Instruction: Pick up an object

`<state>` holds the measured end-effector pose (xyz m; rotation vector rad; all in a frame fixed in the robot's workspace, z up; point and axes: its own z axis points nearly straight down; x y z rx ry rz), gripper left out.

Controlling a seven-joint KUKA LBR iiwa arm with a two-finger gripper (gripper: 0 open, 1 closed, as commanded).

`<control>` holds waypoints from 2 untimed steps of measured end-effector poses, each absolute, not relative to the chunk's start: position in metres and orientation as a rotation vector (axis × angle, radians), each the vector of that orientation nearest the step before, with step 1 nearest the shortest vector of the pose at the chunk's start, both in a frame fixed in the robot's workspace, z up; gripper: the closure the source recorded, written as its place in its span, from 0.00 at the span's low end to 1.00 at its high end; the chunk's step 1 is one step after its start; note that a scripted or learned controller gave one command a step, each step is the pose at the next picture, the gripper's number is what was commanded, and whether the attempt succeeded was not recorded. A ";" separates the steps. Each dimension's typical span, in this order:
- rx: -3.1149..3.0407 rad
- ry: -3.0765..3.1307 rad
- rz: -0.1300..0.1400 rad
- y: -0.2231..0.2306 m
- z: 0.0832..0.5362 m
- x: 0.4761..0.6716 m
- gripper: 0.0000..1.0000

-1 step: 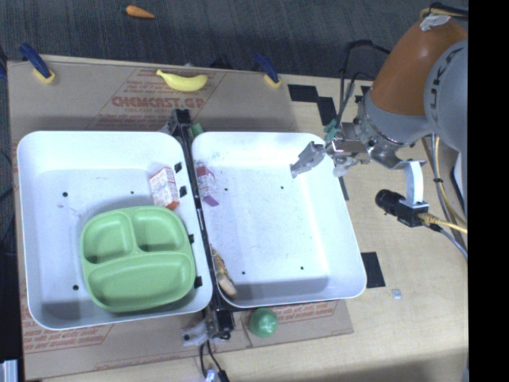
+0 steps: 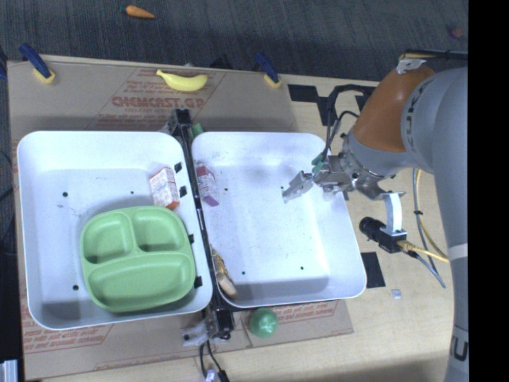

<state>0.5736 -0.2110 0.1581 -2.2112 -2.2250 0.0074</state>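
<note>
The claw (image 2: pixel 296 188) hangs at centre right of the frame over a bare stretch of the right bin (image 2: pixel 318 277); whether it is spread cannot be told, and closing there would likely catch nothing. That bin's small packet (image 2: pixel 206 183) lies against its left wall, well apart from the claw. The left bin (image 2: pixel 40 213) holds a green tray (image 2: pixel 138 256) and a carton (image 2: pixel 163 185).

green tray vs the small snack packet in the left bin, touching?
Cannot tell. In the camera view the snack packet sits right at the upper rim of the green tray; no gap shows between them, but contact is not plain either.
</note>
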 end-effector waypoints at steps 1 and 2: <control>-2.211 -2.226 0.005 -0.210 0.104 0.535 0.00; -2.211 -2.226 0.003 -0.158 0.115 0.476 0.00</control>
